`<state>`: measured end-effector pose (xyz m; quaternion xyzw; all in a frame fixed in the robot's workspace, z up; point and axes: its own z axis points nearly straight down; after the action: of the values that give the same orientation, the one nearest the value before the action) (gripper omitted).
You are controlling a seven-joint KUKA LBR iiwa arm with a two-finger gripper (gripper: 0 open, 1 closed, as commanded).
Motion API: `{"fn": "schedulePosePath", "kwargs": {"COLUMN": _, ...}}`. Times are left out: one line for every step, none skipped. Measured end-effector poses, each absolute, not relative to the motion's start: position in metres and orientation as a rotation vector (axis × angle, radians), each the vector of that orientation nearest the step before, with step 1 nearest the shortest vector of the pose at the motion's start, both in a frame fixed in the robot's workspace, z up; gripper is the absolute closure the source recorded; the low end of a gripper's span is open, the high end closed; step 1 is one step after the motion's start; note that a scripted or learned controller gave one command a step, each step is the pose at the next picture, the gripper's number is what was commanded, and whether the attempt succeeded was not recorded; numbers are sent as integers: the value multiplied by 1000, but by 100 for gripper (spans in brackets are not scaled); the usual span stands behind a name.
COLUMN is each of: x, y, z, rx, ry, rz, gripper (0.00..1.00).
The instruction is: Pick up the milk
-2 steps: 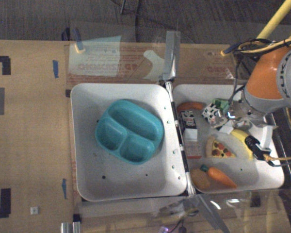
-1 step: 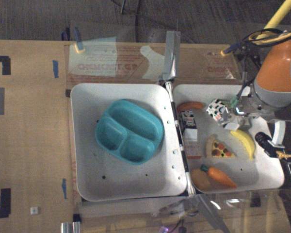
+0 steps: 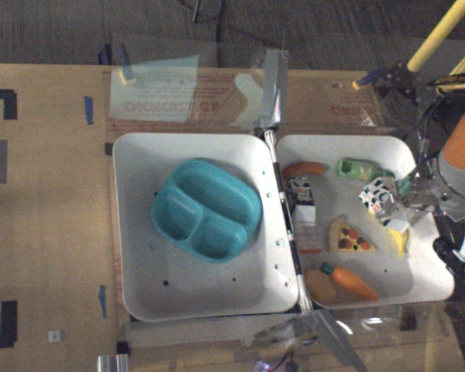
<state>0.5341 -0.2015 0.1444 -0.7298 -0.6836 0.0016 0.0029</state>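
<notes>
Two shallow white bins side by side on a tan bench. In the left bin (image 3: 132, 231): a teal divided plate (image 3: 208, 208), tilted a little, three compartments showing.

In the right bin (image 3: 387, 281): toy foods scattered. Far left, a hot dog (image 3: 304, 169); just nearer, a dark carton-like box (image 3: 301, 191) lying flat above a pale pink pack (image 3: 306, 227), both close along the bin's left wall. Far middle, a green bottle-shaped toy (image 3: 356, 168) on its side. Centre, a pizza slice (image 3: 349, 237). Near left, a carrot (image 3: 350, 280) touching a round tan piece, perhaps a potato (image 3: 318, 284). Right of centre, a yellow cheese wedge (image 3: 399, 237).

Milk carton (image 3: 377, 195), white with black cow patches, tipped in the far right part of the right bin, just beside the gripper (image 3: 407, 202) on its left. Gripper reaching in from the right, low over the bin between milk and cheese; fingers too blurred to read, so spread or pressed together not tellable, and milk not visibly between them. Orange band of the arm (image 3: 459, 147) at the right edge.
</notes>
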Motion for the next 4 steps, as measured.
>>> {"fn": "schedulePosePath", "kwargs": {"x": 545, "y": -184, "z": 225, "rx": -2227, "ry": -2214, "rz": 3, "gripper": 100}}
{"fn": "schedulePosePath", "kwargs": {"x": 585, "y": -189, "z": 238, "rx": -2187, "ry": -2256, "rz": 3, "gripper": 100}}
{"fn": "schedulePosePath", "kwargs": {"x": 576, "y": -186, "z": 261, "rx": -2210, "ry": -2234, "rz": 3, "gripper": 100}}
{"fn": "schedulePosePath", "kwargs": {"x": 597, "y": -225, "z": 251, "rx": -2230, "ry": -2214, "rz": 3, "gripper": 100}}
